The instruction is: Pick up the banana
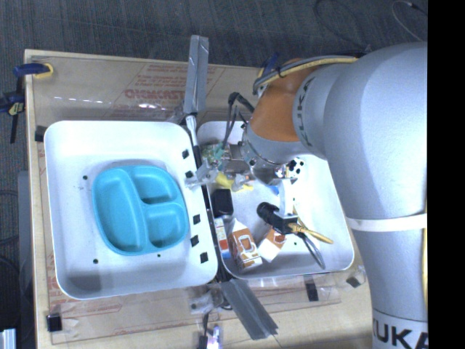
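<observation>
The arm (378, 158) reaches in from 3 o'clock and bends down over the right bin (341, 217), its orange band (272, 115) above the wrist. The hand (227, 167) sits low at the bin's 9 o'clock edge; whether it is released or clenched cannot be told. A sliver of yellow, perhaps the banana (243, 187), shows just beneath it. At 6 o'clock lie a small carton (245, 246) and scissors (294, 227). The left bin (65, 253) holds a blue divided tray (138, 209).
</observation>
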